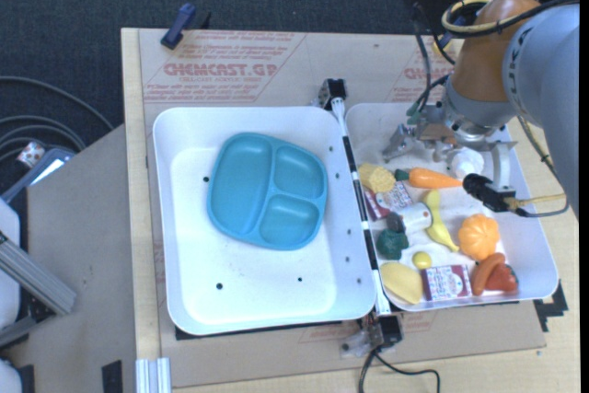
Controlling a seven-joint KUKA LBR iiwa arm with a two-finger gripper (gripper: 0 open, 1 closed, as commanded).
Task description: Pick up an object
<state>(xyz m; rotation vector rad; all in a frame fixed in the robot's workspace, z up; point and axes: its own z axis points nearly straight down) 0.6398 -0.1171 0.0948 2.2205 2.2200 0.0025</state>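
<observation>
Gripper (pixel 433 135) hovering over right bin (pixel 534 239), can't tell its grip state; carrot (pixel 433 179) lying just below it, blue plate (pixel 268 190) sitting well left.

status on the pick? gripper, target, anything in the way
Gripper low over right bin, back end; nothing seen held. Toy carrot just in front, untouched. Toy food crowded around; blue tray alone in left bin.

The bench board (pixel 230 60) reads "CHEMCAST GP" in red.

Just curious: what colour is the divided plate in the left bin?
Light blue plate, clear in the camera view.
</observation>
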